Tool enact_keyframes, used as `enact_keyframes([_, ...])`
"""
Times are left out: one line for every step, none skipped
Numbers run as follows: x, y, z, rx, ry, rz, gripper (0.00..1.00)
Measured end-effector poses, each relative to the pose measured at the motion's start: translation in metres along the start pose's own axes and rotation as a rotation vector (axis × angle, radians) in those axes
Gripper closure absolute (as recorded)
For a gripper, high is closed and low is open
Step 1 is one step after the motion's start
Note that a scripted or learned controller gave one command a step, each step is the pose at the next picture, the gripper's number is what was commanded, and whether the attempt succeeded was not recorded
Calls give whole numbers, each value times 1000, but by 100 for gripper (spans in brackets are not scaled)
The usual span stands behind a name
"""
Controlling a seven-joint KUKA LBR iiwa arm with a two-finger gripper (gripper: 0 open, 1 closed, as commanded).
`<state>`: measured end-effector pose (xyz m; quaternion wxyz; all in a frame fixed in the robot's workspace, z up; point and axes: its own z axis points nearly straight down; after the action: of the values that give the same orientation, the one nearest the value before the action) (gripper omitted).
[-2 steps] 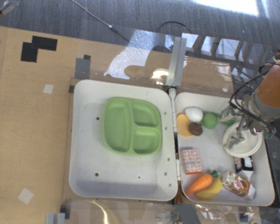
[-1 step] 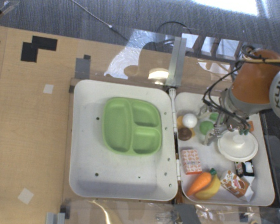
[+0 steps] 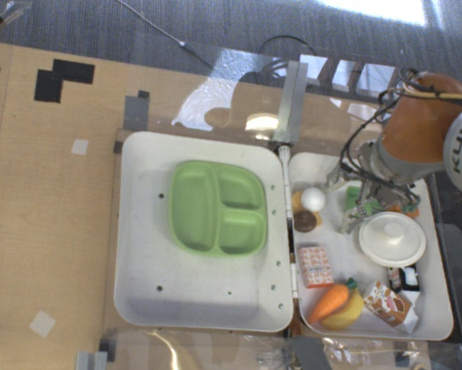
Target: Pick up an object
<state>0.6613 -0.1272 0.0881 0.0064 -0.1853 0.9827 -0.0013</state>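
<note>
My gripper [image 3: 363,204] hangs low over the upper middle of the right bin [image 3: 439,313], below the arm's orange band [image 3: 417,117]. A small green object [image 3: 352,196] lies right under it, partly hidden by the gripper. A white round lidded bowl [image 3: 391,238] sits just to the gripper's right and in front of it. To the gripper's left, a white egg [image 3: 312,199] rests against a brown round piece [image 3: 304,221]. A pink box [image 3: 315,265], a carrot [image 3: 330,301], a banana [image 3: 348,312] and an orange snack packet [image 3: 388,305] lie towards the bin's front.
The left bin [image 3: 194,299] holds a green divided plate [image 3: 216,207]. A raised divider [image 3: 287,235] separates the two bins. A small black and white item [image 3: 407,278] lies by the right bin's right wall. Cables loop around the wrist [image 3: 357,152].
</note>
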Motion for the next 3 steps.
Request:
enact_keyframes([-5,0,-13,4,-16,0,100])
enact_keyframes([-19,10,-190,2,-5,304,100])
enact_keyframes([84,-19,-161,-5,9,-165,100])
